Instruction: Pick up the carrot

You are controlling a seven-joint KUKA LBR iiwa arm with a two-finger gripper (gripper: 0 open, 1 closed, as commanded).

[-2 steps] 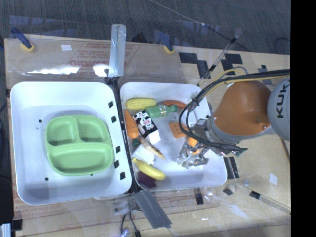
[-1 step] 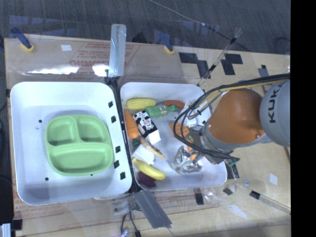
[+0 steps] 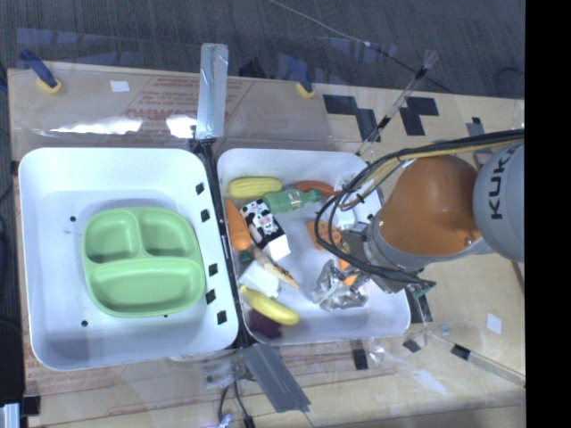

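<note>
Gripper (image 3: 342,285) low in right bin (image 3: 303,160), beside carrot (image 3: 236,226).

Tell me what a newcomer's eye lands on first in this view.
The arm's big orange band jumps out at the right, looming over the right bin. Next comes the bright green divided plate lying alone in the left bin. Then the jumble of toy food in the right bin, with a carrot along its left wall.

The bins (image 3: 53,176) look like smooth white plastic with a soft sheen; the green tray (image 3: 140,261) is matt plastic; the gripper (image 3: 342,285) beside the carrot (image 3: 236,226) shines like bare metal; the carrot looks smooth, faintly glossy; the orange band (image 3: 434,205) above is glossy.
</note>
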